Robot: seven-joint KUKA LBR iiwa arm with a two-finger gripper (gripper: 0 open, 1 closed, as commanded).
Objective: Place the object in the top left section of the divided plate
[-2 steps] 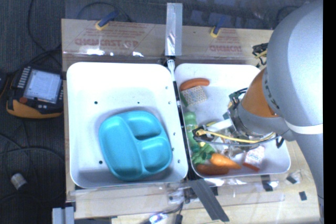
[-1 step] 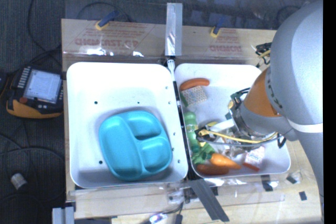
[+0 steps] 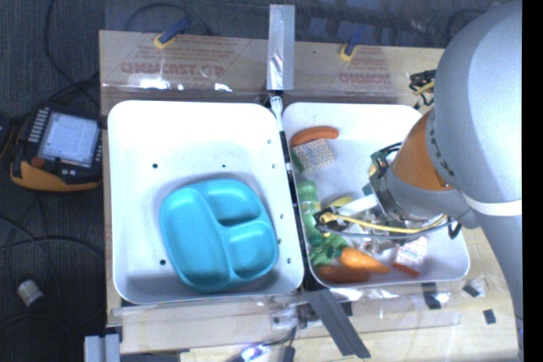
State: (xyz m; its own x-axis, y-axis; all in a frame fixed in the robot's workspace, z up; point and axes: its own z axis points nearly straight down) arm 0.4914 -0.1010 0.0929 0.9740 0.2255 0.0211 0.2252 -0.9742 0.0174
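Dark carpet under bench point(image 3: 195, 64); blue divided plate point(image 3: 221, 233) in left bin point(image 3: 136, 140); claw state unclear.

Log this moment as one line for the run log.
arm: over right bin | blue divided plate: left bin, holds nothing | carrot: right bin

Far to the view's left of the gripper point(image 3: 361, 218), beyond the left white bin point(image 3: 136, 127), an orange-and-black handheld pendant point(image 3: 58, 150) with a lit screen lies on the dark carpet. A small grey cylinder point(image 3: 30, 292) sits lower left of it. Up and left of the gripper, a shiny metal strip point(image 3: 281, 47) stands between the bins, flanked by two blue-and-yellow clamps point(image 3: 172, 33) on the board. In the right white bin point(image 3: 450, 265), a red sausage point(image 3: 314, 134) lies above-left of the gripper and an orange carrot point(image 3: 356, 260) just below it.
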